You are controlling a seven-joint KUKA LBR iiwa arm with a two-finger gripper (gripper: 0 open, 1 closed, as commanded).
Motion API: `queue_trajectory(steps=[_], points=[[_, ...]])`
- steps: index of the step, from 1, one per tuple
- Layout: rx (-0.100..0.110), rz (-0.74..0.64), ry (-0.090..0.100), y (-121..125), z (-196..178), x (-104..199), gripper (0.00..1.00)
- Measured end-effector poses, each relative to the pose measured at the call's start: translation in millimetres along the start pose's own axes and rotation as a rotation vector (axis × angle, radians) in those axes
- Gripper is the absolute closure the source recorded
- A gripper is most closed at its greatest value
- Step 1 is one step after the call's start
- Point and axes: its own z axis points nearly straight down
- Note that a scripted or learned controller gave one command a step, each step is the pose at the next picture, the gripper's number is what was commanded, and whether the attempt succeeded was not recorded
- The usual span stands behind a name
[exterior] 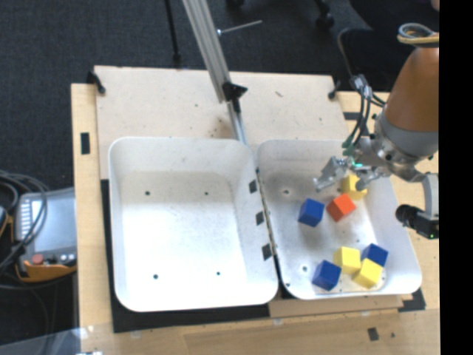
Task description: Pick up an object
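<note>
Fingers [341, 174] low over the right bin [292, 161], seemingly spread apart with nothing between them, though glare on the metal makes that hard to confirm; step in hand looks like the approach, grasp not yet made. Orange cube [341, 207] lies just below the tips, a yellow block [355, 187] just beside them to the right, a blue cube [311, 213] near on the left. Next move likely calls for centring over one cube, dropping, then closing.
</note>
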Motion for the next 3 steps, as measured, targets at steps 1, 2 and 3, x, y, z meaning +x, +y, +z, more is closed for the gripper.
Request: queue_trajectory(steps=[1, 2, 3], points=[[-0.005, 0.002, -0.001, 0.7, -2.5, -0.3, 0.0], [0.001, 0.004, -0.002, 8.5, 49.6, -8.0, 0.0], [0.0, 0.004, -0.002, 8.1, 91.9, -8.9, 0.0]])
